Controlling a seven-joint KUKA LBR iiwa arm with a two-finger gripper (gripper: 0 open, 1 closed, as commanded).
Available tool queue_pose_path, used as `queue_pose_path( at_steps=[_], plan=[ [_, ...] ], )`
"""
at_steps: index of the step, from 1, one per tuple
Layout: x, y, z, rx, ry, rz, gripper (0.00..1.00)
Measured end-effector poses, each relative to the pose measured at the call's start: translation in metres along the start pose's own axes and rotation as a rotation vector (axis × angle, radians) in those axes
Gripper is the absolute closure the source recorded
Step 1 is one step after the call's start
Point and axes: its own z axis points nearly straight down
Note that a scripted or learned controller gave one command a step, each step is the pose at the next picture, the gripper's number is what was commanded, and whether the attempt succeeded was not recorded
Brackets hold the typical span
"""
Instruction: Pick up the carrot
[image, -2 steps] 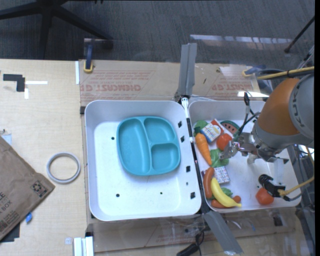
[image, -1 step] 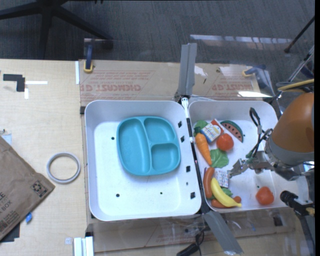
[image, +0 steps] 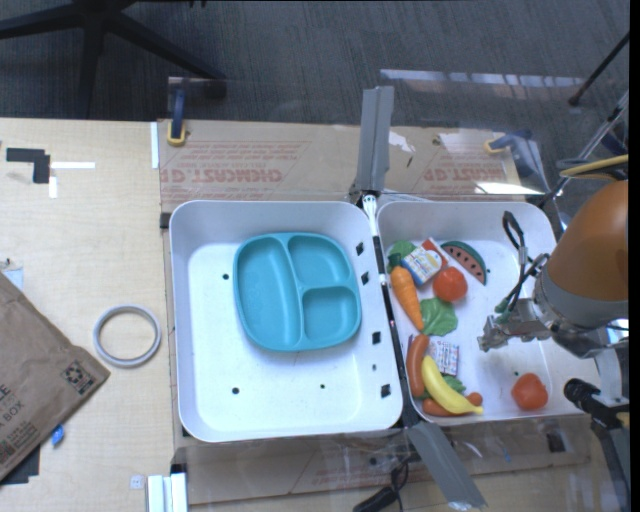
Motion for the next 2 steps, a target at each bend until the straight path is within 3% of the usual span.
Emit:
queue_pose_path(
  at_steps=[1,2],
  plan=[
    [0.0693,-0.0060,-0.2147,0.000,-0.003,0.394,1.00],
    [0.0694,-0.0061,-0.2146,0.000,-0.003,0.394,0.00]
  ],
)
